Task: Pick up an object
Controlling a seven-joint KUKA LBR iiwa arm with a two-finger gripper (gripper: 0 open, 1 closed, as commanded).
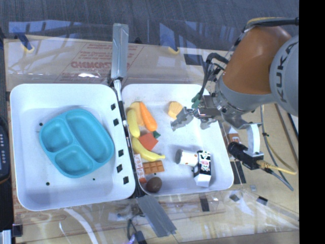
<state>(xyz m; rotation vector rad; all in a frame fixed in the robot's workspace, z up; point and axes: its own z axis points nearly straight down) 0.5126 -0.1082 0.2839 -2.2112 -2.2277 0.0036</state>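
Objects: my pick candidates all lie in the right bin (216,179); carrot (148,117), two bananas (133,122) and a red block (148,140) along its left wall.
Nearer me: yellow piece (175,108), white cup (187,157), milk carton (203,168).
My gripper (181,119): above the bin floor, fingers apart, nothing between them.
Left bin (20,136): blue divided plate (76,142).

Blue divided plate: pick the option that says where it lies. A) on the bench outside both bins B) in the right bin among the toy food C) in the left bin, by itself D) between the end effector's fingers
C: the blue divided plate lies flat in the left bin, while the toy food is in the right bin.
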